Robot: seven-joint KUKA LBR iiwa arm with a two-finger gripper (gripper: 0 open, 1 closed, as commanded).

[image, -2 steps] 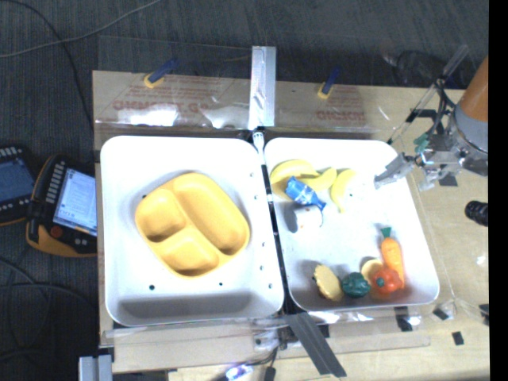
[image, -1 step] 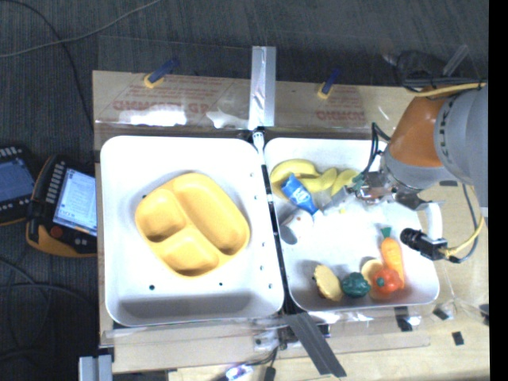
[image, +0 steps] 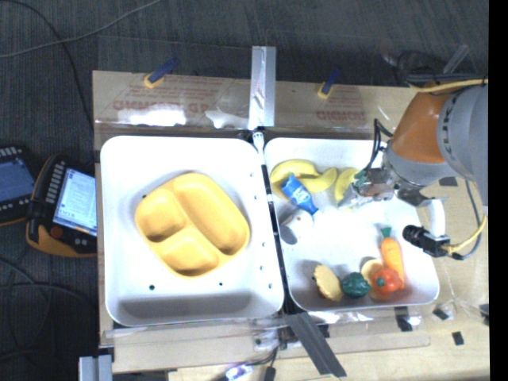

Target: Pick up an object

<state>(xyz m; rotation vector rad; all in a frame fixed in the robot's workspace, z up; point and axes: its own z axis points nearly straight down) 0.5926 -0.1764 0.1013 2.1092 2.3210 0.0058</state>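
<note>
- Progress: nothing lifted yet, as you can see; the grasp itself is still ahead.
- Candidate objects all lie in the right bin (image: 429, 292): bananas (image: 295, 170) and blue packet (image: 300, 194) at upper middle of the frame, carrot (image: 391, 254), tomato (image: 386, 282), green piece (image: 355, 286), lemon (image: 326, 282) toward lower right.
- Left bin (image: 119, 236) holds a yellow divided tray (image: 193, 223).
- Arm (image: 444, 133) reaches in from upper right, bent down; pincer (image: 371, 186) sits low just beside the rightmost banana (image: 344, 182). You cannot tell its state.
</note>
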